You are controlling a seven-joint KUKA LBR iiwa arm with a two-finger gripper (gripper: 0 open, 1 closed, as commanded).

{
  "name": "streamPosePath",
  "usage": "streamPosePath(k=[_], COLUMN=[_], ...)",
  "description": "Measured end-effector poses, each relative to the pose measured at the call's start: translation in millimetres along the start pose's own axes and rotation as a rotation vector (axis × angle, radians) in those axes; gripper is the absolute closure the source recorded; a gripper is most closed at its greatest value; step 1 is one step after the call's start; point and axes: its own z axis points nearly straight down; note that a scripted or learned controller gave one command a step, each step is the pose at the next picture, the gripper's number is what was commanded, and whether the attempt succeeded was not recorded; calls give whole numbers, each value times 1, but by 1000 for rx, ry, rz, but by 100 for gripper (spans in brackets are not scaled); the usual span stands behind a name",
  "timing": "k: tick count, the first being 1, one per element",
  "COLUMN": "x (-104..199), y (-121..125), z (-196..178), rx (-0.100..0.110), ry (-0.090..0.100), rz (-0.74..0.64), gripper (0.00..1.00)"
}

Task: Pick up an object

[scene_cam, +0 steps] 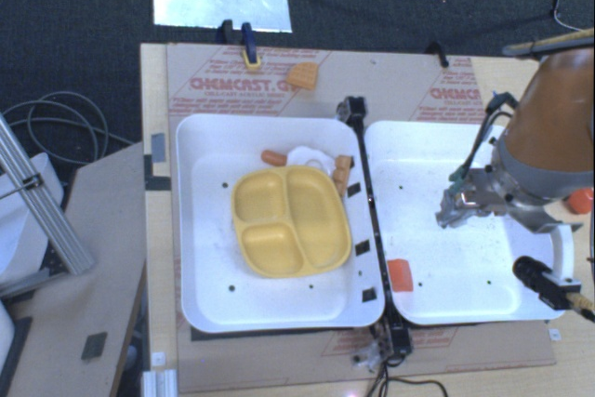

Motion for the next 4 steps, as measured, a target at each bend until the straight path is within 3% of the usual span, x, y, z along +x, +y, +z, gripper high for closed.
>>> streamPosePath(k=[4], x=[13], y=[0], z=[-2], rx=[0], ry=[1], rz=[-3], gripper=[100])
